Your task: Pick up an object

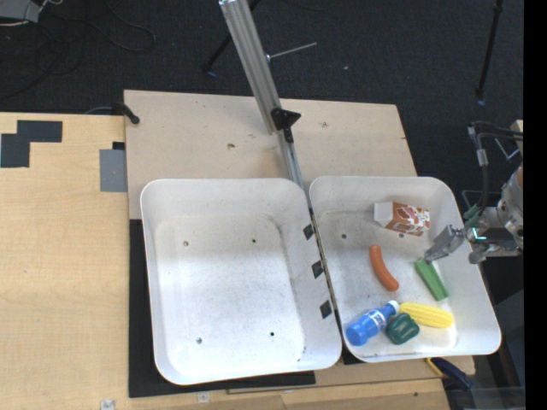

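Right bin (pixel 342 196): gripper (pixel 450 242) sits at its right rim, above the green stick (pixel 432 279); whether the fingers are clenched or released cannot be told. Five more items, one each: red-and-white packet (pixel 403 218), orange sausage (pixel 384 267), yellow corn (pixel 426 315), blue bottle (pixel 369 325), dark green piece (pixel 402 329). Left bin (pixel 171 196) offers open floor. Wooden counter (pixel 60 254); dark floor beyond.
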`<state>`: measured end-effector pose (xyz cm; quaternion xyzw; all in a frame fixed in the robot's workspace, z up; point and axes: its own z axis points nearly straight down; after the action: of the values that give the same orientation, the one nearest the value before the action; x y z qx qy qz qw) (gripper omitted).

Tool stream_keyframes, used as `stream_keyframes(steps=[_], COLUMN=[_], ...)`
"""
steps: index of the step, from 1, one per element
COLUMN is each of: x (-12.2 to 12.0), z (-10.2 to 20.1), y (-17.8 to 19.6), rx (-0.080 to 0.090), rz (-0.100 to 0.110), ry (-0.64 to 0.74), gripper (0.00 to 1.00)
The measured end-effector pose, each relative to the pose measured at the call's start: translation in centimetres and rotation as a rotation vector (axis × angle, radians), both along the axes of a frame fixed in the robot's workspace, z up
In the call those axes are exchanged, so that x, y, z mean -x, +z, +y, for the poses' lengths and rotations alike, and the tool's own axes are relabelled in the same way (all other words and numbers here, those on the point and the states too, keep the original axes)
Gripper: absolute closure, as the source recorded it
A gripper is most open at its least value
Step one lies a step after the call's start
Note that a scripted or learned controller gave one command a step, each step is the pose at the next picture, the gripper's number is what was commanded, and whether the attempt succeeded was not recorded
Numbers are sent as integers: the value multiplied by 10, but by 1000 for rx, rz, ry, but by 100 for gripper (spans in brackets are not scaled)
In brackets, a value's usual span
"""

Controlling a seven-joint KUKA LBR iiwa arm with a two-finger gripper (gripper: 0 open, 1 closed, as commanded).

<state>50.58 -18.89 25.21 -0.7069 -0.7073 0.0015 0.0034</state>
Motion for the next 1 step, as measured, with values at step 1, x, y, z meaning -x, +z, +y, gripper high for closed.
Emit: stream_keyframes(steps=[1], x=[-1], z=[-1], y=[2], rx=[1], rz=[-4], ry=[-2], gripper=[0])
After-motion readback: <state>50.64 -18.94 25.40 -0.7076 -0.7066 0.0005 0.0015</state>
